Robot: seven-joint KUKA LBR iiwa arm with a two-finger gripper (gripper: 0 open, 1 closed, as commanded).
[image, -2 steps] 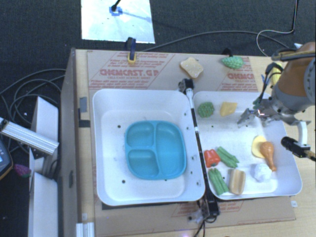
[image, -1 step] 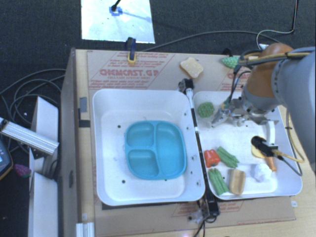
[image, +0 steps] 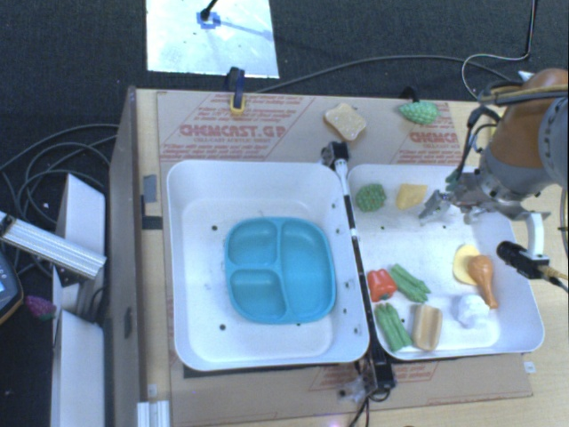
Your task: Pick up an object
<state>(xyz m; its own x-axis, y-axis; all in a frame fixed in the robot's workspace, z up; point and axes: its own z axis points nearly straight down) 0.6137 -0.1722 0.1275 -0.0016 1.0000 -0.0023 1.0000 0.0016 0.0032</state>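
Nothing picked yet, as far as I can see: the gripper [image: 442, 205] hangs low over the upper part of the right bin [image: 530, 338], its two fingers spread apart with nothing between them. Every candidate is lying loose in that bin: yellow wedge [image: 410, 196] just left of the fingertips, green broccoli piece [image: 371, 197] further left near the divider, red pepper [image: 380, 283] and green beans [image: 409, 282] mid-bin, drumstick [image: 483, 277] and a white lump [image: 471, 310] toward the right wall, bread roll [image: 427, 326] and another green pod [image: 391, 326] at the front edge. Reaching, closing and lifting are all left to do. Room: bare floor around the gripper, so open descent there; front items are crowded and hug the walls. Left bin [image: 191, 238] holds a blue divided plate [image: 280, 269].
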